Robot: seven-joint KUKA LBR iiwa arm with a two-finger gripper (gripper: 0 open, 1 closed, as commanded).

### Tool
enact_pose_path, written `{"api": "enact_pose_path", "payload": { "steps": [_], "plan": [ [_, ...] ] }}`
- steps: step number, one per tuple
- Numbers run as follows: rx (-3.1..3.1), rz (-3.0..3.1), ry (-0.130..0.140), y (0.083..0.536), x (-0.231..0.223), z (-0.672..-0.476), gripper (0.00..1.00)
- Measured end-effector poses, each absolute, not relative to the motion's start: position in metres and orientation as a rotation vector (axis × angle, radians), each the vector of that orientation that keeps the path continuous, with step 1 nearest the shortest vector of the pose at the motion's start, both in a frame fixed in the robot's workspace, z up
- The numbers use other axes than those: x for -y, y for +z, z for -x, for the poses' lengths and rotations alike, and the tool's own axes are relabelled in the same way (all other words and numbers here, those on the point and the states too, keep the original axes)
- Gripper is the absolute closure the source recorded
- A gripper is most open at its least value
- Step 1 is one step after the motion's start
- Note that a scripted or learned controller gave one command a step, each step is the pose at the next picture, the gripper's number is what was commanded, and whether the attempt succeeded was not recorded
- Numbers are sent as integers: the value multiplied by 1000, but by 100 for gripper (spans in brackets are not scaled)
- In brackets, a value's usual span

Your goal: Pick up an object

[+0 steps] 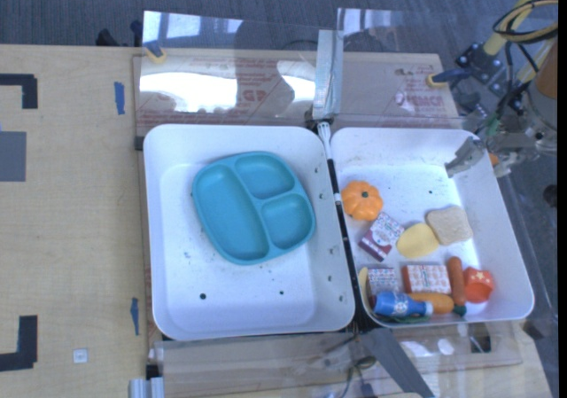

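While my gripper point(471, 155) hovers at the right bin's point(399, 166) far edge, its state hard to tell, the small orange pumpkin point(362, 199) sits below-left; probably light, hard, rounded, best pinched across its middle

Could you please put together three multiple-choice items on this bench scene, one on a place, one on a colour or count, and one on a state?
1. Where does the blue divided plate lie?
A. in the left bin
B. in the right bin
C. on the bench outside the bins

2. How many compartments does the plate have?
A. two
B. three
C. five

3. Where is the gripper?
A. pressed on the plate
B. at the right bin's far right corner, apart from the toys
C. over the left bin

Answers: 1 A, the plate sits mid left bin; 2 B, three hollows show; 3 B, it is apart from the small pumpkin and the other toys.
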State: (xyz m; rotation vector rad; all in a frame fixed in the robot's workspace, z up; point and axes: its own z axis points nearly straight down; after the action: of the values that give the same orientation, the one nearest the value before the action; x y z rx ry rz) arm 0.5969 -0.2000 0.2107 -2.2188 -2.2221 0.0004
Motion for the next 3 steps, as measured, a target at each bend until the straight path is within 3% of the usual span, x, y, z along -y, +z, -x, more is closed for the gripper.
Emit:
{"api": "enact_pose_path", "payload": {
  "steps": [1,2,3],
  "plan": [
    [2371,2079,-9,98,147,-560,0],
    [2348,2101,-5,88,132,-597,0],
    [2471,1946,-5,88,143,-576,0]
  ]
}}
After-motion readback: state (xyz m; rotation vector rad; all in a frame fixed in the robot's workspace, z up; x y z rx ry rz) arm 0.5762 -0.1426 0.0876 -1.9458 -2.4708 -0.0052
